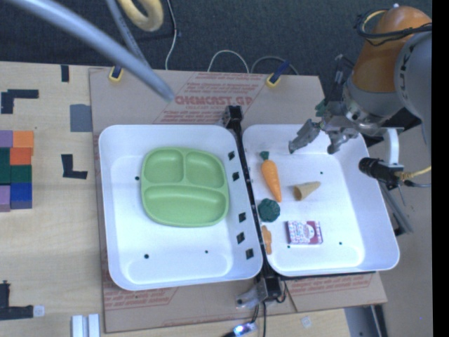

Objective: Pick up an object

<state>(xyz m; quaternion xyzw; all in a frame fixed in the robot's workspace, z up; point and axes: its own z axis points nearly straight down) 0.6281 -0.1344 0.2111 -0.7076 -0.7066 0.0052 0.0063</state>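
End effector (pixel 319 137) hangs released, fingers spread, nothing between them, above the right bin (pixel 372 209). The carrot (pixel 271 177) lies just left-below; drop straight, fingers straddling its narrow width.

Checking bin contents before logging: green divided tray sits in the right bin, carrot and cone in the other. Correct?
Not quite. The camera view shows the green divided tray in the left bin; the carrot and cone lie in the right bin.
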